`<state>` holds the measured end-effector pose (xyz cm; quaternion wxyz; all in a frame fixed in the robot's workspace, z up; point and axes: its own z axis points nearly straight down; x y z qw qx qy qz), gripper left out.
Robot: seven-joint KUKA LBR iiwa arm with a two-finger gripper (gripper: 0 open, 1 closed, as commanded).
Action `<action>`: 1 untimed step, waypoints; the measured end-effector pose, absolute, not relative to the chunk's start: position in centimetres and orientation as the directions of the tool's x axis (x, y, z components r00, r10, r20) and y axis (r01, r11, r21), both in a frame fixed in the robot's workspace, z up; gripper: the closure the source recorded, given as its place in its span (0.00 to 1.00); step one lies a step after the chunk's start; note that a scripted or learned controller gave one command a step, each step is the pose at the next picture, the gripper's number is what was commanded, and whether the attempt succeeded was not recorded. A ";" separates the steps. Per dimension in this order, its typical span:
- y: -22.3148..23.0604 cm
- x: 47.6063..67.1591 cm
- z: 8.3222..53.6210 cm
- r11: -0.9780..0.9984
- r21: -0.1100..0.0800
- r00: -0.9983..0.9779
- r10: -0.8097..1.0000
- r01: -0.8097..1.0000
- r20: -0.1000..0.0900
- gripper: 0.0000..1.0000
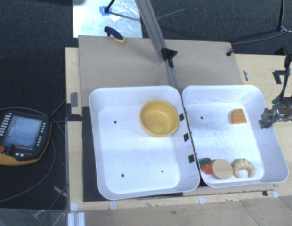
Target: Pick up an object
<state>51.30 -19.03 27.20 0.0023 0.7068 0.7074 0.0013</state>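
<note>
Hovering at the right bin's edge, the gripper, its spread impossible to tell, is nearing the orange block, likely light and stiff, best pinched across flat sides.

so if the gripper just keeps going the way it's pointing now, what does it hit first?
The gripper sits at the right bin's right rim, pointing left into it. Going straight on, it would likely meet the orange block first, though the slanted view leaves its height unclear, so it could pass above.
</note>
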 end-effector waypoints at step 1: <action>-14.2 52.0 25.8 0.004 0.001 -0.004 1.000 1.000 0.001 1.00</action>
